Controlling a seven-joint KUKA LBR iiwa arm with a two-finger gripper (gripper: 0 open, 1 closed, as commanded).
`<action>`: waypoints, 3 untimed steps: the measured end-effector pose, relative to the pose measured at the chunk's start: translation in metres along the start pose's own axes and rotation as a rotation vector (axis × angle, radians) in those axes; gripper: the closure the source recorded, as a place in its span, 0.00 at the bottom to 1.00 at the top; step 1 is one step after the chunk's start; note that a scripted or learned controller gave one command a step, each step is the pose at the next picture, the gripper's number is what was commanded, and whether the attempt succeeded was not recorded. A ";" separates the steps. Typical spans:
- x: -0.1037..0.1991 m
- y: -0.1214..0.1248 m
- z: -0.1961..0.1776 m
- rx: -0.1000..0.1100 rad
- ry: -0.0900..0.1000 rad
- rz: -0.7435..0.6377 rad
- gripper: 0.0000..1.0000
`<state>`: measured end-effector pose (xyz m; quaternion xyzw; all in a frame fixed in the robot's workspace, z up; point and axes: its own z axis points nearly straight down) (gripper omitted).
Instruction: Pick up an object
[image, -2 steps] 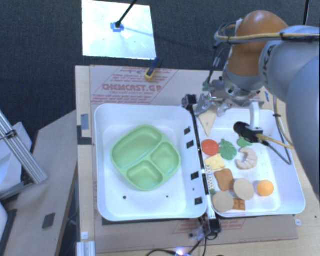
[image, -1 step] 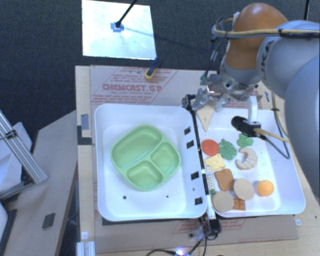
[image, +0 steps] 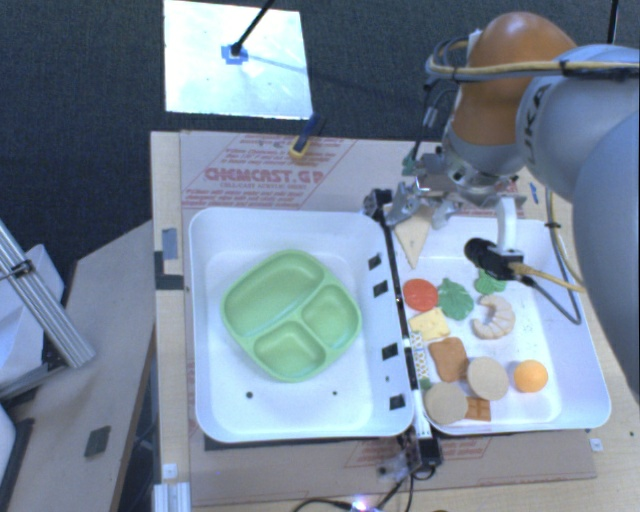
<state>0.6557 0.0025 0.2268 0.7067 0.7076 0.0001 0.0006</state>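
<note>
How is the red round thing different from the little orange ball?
The red round thing is red and looks flat like a slice, while the orange ball is orange and looks plump. The red one lies near the middle divider beside a green leafy piece; the orange ball sits toward the bin's right side, next to a tan disc. Both are round and lie in the right bin.

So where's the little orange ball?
The small orange ball lies in the right white bin, near its front right corner, just right of a round tan cookie.
</note>
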 end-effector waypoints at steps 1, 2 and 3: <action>-0.016 -0.002 0.000 0.000 0.000 0.000 1.00; -0.014 0.013 0.005 -0.002 0.000 -0.003 1.00; -0.010 0.009 0.011 -0.001 0.000 -0.003 1.00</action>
